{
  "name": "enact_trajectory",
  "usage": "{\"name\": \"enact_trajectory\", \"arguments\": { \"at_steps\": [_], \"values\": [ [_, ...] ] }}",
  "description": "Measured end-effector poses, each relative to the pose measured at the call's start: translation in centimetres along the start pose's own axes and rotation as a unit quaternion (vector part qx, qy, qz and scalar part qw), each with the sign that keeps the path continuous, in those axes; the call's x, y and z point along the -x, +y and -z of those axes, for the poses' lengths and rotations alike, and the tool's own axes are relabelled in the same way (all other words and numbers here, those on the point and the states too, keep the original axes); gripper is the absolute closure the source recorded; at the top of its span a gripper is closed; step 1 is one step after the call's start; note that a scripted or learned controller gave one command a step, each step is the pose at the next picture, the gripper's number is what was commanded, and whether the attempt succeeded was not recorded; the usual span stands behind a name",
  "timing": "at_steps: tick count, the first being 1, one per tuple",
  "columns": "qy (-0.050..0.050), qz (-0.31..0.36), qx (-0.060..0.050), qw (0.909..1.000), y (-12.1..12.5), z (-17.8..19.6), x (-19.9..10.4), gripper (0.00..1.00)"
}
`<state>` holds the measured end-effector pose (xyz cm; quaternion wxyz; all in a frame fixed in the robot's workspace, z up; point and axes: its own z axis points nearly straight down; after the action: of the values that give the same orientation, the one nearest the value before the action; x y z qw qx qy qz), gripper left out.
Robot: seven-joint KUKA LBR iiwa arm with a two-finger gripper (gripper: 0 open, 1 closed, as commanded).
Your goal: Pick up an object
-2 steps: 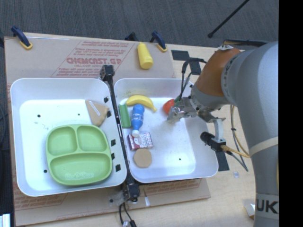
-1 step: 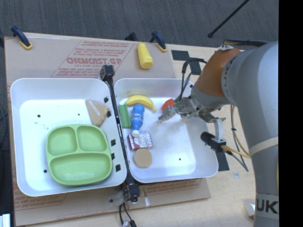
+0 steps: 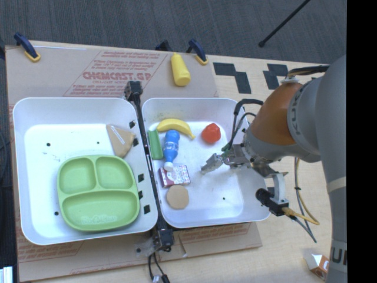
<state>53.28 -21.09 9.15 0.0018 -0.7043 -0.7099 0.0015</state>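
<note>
Reaching in from the right, the grey arm [image 3: 306, 117] bends over the right bin [image 3: 235, 208], its orange band above the wrist sitting over the bin's right wall. The gripper [image 3: 207, 165] points leftward and slightly down, low over the bare white floor of that bin, with its two fingers spread a little and nothing between them. To its upper left lies a red ball [image 3: 211, 133], near but apart from the fingertips. Further left, along the bin's left side, sit a banana [image 3: 175, 126], a blue bottle [image 3: 171, 145], a green stick [image 3: 155, 144], a small printed packet [image 3: 175, 175] and a tan round cookie [image 3: 177, 197]. The left bin [image 3: 26, 134] holds a green divided tray [image 3: 97, 192] and a tan wedge [image 3: 119, 139].
</note>
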Motion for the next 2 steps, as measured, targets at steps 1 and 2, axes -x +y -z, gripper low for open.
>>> {"name": "enact_trajectory", "arguments": {
  "at_steps": [1,2],
  "values": [
    [0.000,0.000,0.000,1.0000,-5.7,0.0,0.0,0.00],
    [0.000,0.003,0.000,1.0000,-5.6,1.0,-0.1,1.00]
  ]
}}
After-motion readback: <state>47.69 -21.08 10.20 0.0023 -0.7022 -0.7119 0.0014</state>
